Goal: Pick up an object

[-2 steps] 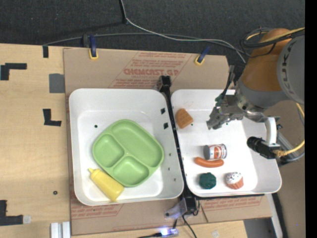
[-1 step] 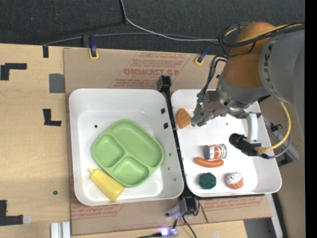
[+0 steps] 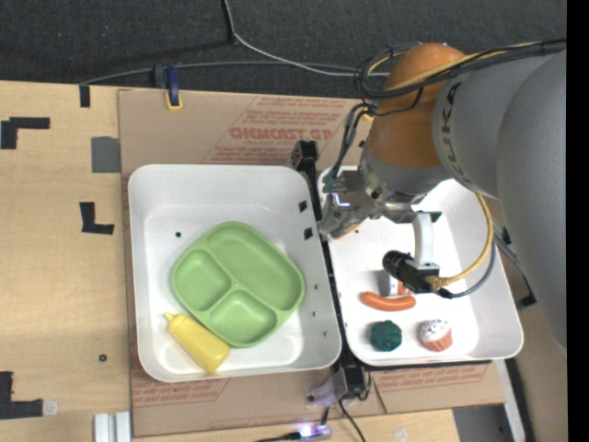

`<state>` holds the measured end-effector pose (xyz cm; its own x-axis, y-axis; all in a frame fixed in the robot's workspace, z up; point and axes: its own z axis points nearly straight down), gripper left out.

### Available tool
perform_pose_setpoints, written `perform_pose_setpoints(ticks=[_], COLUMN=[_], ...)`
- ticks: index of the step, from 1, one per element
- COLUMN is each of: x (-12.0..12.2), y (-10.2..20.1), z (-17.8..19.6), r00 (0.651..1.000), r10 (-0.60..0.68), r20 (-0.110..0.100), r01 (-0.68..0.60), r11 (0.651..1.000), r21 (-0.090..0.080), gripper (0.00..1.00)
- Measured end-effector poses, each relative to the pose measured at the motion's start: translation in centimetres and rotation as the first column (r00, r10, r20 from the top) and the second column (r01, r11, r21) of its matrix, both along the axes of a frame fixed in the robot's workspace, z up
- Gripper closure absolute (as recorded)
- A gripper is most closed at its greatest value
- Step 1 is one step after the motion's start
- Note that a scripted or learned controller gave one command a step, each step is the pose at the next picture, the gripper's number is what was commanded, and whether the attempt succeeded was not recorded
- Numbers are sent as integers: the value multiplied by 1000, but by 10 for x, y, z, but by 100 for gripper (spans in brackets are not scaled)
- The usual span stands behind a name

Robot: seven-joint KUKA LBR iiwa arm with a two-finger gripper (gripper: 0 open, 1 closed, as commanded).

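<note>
Sausage (image 3: 390,301), green toy (image 3: 386,336) and cupcake (image 3: 435,335) lay near the front edge of the right-hand bin (image 3: 479,316), while the claw (image 3: 342,212) hung by its far left corner, spread or pressed together I could not tell.

bottle (image 3: 196,342) and plate (image 3: 237,284) in one bin (image 3: 184,201), cupcake (image 3: 435,335) in another bin (image 3: 490,337).

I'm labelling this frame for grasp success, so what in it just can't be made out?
Camera view:
1. Right bin, far half: covered by the arm.
2. Gripper: blurred at the wall between the bins; whether it holds anything is unclear.
3. Dark green lump: too blurred to identify.
</note>
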<state>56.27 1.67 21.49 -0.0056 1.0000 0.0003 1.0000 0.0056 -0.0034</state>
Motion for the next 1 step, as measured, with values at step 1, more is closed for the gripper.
perform_pose_setpoints(ticks=[1], x=[10], y=[52], z=[12], r00=[1000], r10=[1], r20=[3], r01=[-1], r11=[1000], r21=[1], gripper=[100])
